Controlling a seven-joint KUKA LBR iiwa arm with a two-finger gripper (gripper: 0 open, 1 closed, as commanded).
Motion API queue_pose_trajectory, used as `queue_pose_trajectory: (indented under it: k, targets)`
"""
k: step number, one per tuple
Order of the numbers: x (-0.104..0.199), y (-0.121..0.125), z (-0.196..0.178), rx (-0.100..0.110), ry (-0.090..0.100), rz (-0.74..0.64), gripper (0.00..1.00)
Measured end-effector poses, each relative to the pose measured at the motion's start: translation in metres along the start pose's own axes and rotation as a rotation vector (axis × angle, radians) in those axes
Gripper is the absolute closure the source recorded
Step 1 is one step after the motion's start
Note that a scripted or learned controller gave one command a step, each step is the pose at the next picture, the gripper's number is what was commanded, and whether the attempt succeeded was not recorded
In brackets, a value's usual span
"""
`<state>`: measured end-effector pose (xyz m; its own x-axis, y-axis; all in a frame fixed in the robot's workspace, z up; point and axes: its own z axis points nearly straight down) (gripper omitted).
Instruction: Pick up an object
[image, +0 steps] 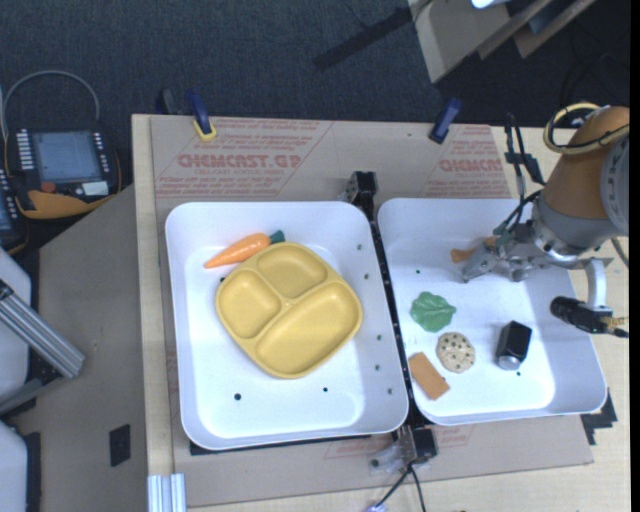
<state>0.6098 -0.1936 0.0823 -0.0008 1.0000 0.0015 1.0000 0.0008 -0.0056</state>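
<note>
Overhead, camera view: gripper (484, 262) low over the right bin (575, 395), upper part, fingers spread apart w/ nothing between them. Below it in same bin: green leaf (432, 310), cookie (455, 351), orange cracker (428, 375) near the front-left corner, black block (514, 343) to the right. Left bin (190, 330) holds yellow divided plate (288, 308), w/ a carrot (238, 249) just beside its upper-left rim.

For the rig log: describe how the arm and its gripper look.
The arm is bulky and rounded, orange on its upper segment with a grey band below. The gripper is small, grey metal, with thin angular fingers. Black cables run beside the wrist, and a yellow-and-black cable loops above it.
</note>
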Motion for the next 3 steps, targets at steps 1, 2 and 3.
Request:
queue_pose_trajectory:
  k: [1, 2, 3]
  targets:
    - [0.0, 0.002, -0.014, -0.007, -0.002, -0.001, 1.0]
    - [-0.001, 0.003, -0.079, -0.014, -0.005, 0.0, 1.0]
    - [-0.011, 0.006, -0.129, -0.014, -0.005, 0.0, 1.0]
